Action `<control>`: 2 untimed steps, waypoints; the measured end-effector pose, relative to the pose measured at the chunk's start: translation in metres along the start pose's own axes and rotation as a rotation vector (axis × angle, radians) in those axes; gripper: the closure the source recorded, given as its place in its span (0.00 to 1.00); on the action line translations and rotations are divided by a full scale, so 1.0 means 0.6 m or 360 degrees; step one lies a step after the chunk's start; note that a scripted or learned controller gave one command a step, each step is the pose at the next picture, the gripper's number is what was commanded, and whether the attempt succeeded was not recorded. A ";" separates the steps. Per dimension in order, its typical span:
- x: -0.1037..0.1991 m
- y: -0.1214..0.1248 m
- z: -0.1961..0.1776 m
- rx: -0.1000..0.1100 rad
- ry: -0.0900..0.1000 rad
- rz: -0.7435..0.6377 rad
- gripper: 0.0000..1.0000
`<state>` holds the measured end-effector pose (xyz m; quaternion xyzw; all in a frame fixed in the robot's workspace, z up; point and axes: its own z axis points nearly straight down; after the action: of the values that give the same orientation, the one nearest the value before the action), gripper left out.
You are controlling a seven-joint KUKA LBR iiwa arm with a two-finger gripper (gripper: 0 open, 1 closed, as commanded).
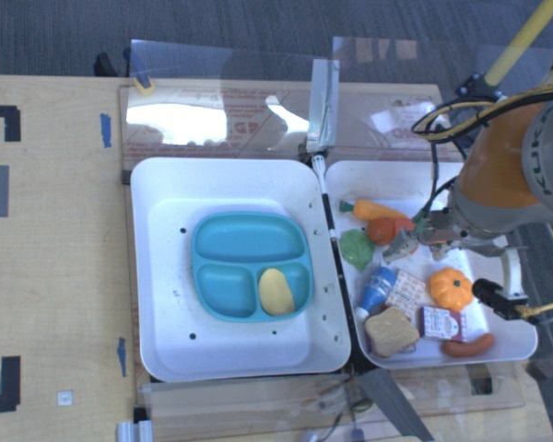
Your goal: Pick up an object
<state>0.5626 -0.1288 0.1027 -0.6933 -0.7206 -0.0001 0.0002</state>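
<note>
On the wooden surface [55, 274] we see two shallow white bins side by side: the left bin [157, 201] carries a blue divided tray [223, 239], and in the tray's lower right compartment lies a yellow, lemon-like object [276, 292]. The right bin [516, 343] holds a cluster of toy foods. Near its upper left lies an orange carrot-shaped piece [376, 211], with a red-orange rounded piece [383, 231] just below it and a green piece [357, 248] to the lower left of that. Further down we note a blue-and-white bottle [378, 289] lying tilted, a white packet with red print [407, 291] beside it, and a brown bread-like block [392, 331] near the bin's front edge. To the right sit a small orange pumpkin [451, 287], a red-and-white packet [439, 322] and a red sausage-shaped piece [467, 345]. The arm [511, 168], grey with an orange band, reaches in from the right, and its hand [413, 238] sits low over the right bin, just beside the red-orange piece and above the white packet. We cannot tell whether the hand is released or clenched, and no object is visibly between its tips.
</note>
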 end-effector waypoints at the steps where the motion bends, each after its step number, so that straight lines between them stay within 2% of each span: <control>1: 0.029 0.083 0.026 -0.0009 -0.0003 0.0062 0.00; 2: 0.027 0.085 0.005 -0.0019 -0.0005 0.0066 1.00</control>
<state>0.6131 -0.1106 0.0997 -0.7082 -0.7060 -0.0033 -0.0051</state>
